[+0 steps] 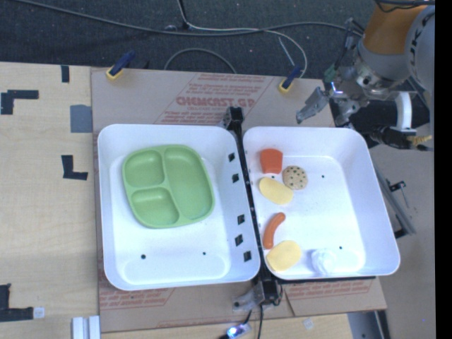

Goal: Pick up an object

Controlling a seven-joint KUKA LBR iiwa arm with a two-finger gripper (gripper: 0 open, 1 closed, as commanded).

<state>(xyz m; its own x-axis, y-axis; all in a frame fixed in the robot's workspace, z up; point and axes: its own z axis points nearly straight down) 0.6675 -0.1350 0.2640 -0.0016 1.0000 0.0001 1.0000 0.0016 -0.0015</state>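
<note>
The gripper (332, 108) hangs above the far edge of the right bin (367, 210), outside its rim, below the arm (395, 27) with its orange band. Its fingers look spread apart with nothing between them; they hold no object. No thing is named by the task, so any item in the right bin qualifies. Six lie there: an orange block (271, 160) near the far left corner, a cookie (295, 177) just beside it, a pale yellow piece (275, 190) touching or nearly touching the cookie, a sausage (273, 229) lying at a slant, a second yellow piece (284, 255) near the front wall, and a small white lump (322, 261) beside that. The left bin (113, 210) holds a green divided plate (168, 186). Judgement: these appear to be small toy food items, likely light and rigid or slightly yielding plastic, with smooth skins that may slip under a narrow pinch. The orange block offers the best purchase, having flat opposed sides and some height; grip across its shorter width. The sausage should be taken across its middle, square to its length. The cookie and yellow pieces sit low and rounded, and their closeness risks a finger landing on a neighbour. The white lump shows poorly against the bin floor.
</note>
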